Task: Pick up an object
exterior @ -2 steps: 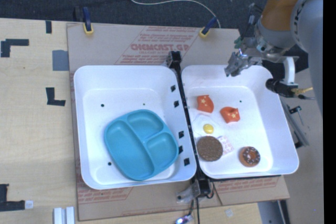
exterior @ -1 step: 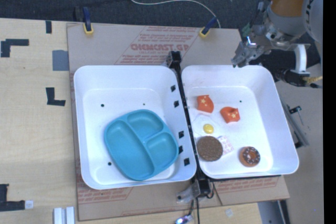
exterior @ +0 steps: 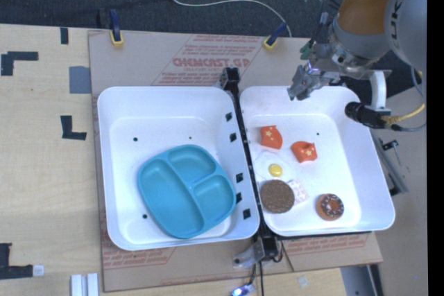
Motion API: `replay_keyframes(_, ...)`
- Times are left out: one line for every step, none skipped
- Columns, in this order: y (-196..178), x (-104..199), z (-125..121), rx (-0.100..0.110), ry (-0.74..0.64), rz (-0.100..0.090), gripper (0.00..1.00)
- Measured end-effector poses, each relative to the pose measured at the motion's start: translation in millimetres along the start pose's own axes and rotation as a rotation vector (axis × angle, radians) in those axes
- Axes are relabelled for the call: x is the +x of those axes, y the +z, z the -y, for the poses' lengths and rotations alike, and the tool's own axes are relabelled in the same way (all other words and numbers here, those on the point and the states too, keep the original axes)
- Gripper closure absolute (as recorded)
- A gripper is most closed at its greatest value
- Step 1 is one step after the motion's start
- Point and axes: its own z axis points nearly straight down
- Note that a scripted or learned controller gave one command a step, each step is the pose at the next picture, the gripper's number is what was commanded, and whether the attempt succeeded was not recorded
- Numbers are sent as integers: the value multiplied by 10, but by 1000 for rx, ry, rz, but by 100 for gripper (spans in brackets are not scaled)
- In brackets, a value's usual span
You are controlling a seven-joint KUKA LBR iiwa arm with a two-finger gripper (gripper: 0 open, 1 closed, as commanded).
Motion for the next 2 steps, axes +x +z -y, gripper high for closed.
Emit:
replay_keyframes(-29,437,264,2,0,0,100)
replay_keyframes(21,878,641,3,0,0,100)
